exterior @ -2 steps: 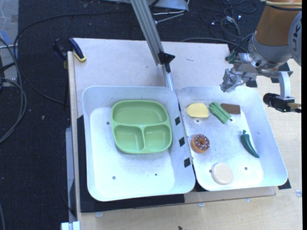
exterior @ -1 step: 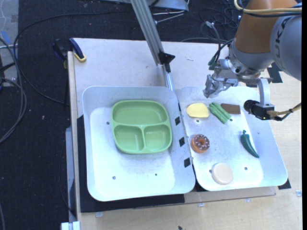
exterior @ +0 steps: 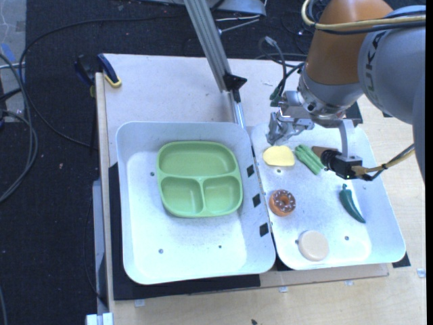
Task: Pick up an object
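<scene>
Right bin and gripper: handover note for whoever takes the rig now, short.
Gripper: low over the back left corner of the right bin, just above the yellow piece. Nothing seen between its fingers; open or shut not readable from this angle.
Right bin: yellow piece, green bundle beside it, donut mid-left, green pepper on the right, cream disc at the front.
Left bin: green divided plate, nothing on it.
Done: approach toward the yellow piece, apparently.
Left: grasp and lift; nothing is picked up yet.
</scene>
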Motion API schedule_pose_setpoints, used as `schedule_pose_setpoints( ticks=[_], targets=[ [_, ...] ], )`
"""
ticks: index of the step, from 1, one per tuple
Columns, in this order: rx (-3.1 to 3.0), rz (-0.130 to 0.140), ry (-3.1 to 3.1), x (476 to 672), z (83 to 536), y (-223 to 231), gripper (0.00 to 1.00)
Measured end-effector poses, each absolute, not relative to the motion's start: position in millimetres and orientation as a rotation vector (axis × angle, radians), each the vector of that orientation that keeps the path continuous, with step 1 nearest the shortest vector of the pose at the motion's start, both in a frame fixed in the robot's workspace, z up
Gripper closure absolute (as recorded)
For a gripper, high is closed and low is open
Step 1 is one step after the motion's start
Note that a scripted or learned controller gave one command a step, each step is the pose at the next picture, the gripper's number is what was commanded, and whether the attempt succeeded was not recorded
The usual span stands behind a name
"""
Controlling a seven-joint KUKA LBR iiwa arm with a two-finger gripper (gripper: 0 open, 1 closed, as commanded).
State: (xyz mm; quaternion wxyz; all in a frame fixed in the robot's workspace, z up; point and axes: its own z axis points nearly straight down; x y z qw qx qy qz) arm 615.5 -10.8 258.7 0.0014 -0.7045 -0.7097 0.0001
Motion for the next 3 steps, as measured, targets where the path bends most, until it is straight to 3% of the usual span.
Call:
schedule_pose_setpoints(
  ticks=[2,3],
  targets=[
    [-2.211,-0.003,-2.231,607.5,263,92,1.0],
    [-2.219,0.0,-2.225,607.8,263,88,0.0]
  ],
)
